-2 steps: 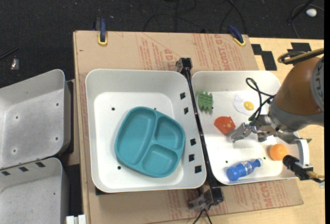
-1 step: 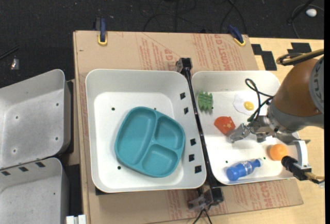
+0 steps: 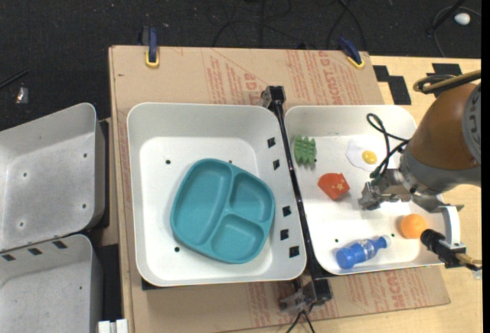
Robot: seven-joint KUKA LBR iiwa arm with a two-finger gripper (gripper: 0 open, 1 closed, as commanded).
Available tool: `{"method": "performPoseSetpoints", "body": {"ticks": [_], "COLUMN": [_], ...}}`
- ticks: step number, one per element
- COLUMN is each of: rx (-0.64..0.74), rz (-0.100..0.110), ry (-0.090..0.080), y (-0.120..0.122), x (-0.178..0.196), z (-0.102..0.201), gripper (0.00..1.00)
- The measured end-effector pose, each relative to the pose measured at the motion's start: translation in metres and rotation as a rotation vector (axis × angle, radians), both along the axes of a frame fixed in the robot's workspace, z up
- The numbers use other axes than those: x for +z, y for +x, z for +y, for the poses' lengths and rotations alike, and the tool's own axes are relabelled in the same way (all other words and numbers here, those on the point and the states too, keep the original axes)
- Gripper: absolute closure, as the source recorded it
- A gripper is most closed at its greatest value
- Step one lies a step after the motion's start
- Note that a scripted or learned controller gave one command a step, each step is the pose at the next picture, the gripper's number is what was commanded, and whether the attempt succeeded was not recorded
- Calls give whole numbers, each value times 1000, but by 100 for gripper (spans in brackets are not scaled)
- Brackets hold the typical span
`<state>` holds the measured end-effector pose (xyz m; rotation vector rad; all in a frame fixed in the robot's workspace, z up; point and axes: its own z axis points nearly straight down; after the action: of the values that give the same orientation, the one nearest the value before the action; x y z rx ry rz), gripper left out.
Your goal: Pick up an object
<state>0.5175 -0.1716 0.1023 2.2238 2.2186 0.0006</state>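
In the right bin (image 3: 329,128) lie a green ridged toy (image 3: 305,150), a red toy pepper (image 3: 334,186), a fried-egg toy (image 3: 363,155), an orange ball (image 3: 413,226) and a blue bottle (image 3: 360,251) on its side. My gripper (image 3: 377,194) hangs low over the bin floor, right of the red pepper and left of the orange ball. The arm's orange band (image 3: 452,132) rises above it at the right. Nothing shows between the fingers.
The left bin (image 3: 153,132) holds a teal divided plate (image 3: 223,210). A black divider (image 3: 287,171) runs between the bins. A black cable (image 3: 383,136) loops over the right bin's far corner. White lids (image 3: 46,171) lie off the bench to the left.
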Motion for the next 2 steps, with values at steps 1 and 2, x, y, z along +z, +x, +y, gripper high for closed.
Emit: {"method": "performPoseSetpoints", "body": {"ticks": [1, 2], "rx": [3, 4], "rz": [-4, -5], "ry": [-2, -3], "y": [0, 4], "x": [43, 87], "z": [-3, -8], "gripper": [100, 100]}}
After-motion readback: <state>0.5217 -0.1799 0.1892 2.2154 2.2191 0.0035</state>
